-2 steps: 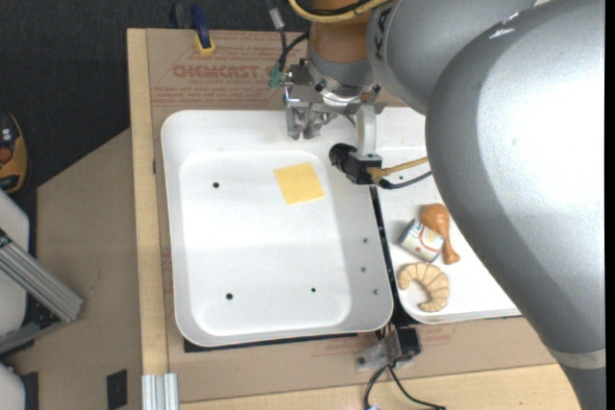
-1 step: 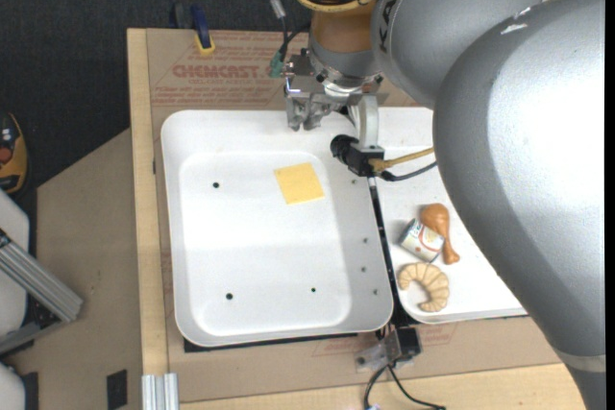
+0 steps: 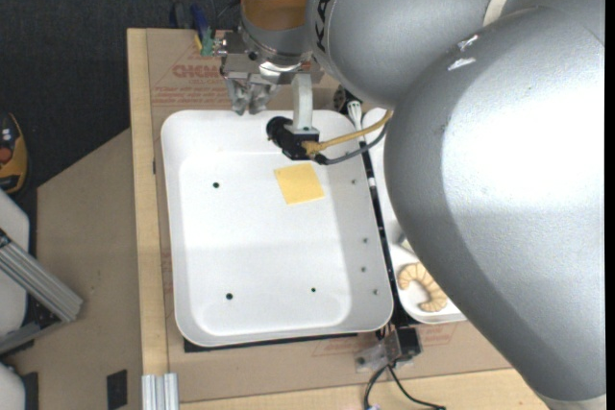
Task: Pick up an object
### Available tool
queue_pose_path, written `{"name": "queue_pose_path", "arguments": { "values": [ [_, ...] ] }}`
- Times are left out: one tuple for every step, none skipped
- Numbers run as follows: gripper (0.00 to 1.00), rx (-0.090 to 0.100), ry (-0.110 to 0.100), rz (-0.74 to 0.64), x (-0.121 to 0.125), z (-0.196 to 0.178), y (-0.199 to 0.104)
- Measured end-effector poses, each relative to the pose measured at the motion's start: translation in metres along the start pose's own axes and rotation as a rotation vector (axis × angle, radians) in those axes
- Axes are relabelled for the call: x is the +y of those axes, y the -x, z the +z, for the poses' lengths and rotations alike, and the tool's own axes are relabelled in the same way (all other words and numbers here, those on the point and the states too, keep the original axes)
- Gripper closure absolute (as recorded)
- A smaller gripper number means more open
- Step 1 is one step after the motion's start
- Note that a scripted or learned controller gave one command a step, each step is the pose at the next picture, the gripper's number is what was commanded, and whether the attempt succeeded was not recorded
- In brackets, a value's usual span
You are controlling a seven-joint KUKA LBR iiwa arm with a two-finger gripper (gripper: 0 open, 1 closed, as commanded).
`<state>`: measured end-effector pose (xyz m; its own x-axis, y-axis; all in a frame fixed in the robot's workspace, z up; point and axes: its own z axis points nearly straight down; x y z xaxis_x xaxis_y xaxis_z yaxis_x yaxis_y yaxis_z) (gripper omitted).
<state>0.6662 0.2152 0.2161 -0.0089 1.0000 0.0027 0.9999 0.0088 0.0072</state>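
- Camera view, layout: the desk (image 3: 144, 206) carries two shallow white bins side by side. The bin at the view's left (image 3: 250, 254) is in full sight. The arm (image 3: 480, 110) reaches in from the view's right and covers most of the bin at the view's right (image 3: 408, 307).
- Camera view, task object: a flat yellow square (image 3: 300, 183) lies on the floor of the bin at the view's left, in its far half, apart from every wall. Judgement: this open position gives clear access from above, but a thin object lying flat offers little edge to grip.
- Camera view, gripper: the gripper (image 3: 248, 104) points down over the far rim of the same bin. It is near the yellow square but offset toward the far left corner, not above it.
- Camera view, jaws: whether the jaws are open or closed cannot be told at this size. No object is visible in the gripper.
- Camera view, other object: a pale, ribbed, curved object (image 3: 421, 288) lies in the near part of the bin at the view's right, partly under the arm.
- Judgement, step in hand: approach. No pick is made. The next move calls for a shift over the yellow square, then a descent.
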Motion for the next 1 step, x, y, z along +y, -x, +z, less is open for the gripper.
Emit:
{"name": "queue_pose_path", "arguments": {
  "values": [
    [1.0,-0.008,-0.019,0.016,-0.0035,0.1066,0.0827]
  ]
}}
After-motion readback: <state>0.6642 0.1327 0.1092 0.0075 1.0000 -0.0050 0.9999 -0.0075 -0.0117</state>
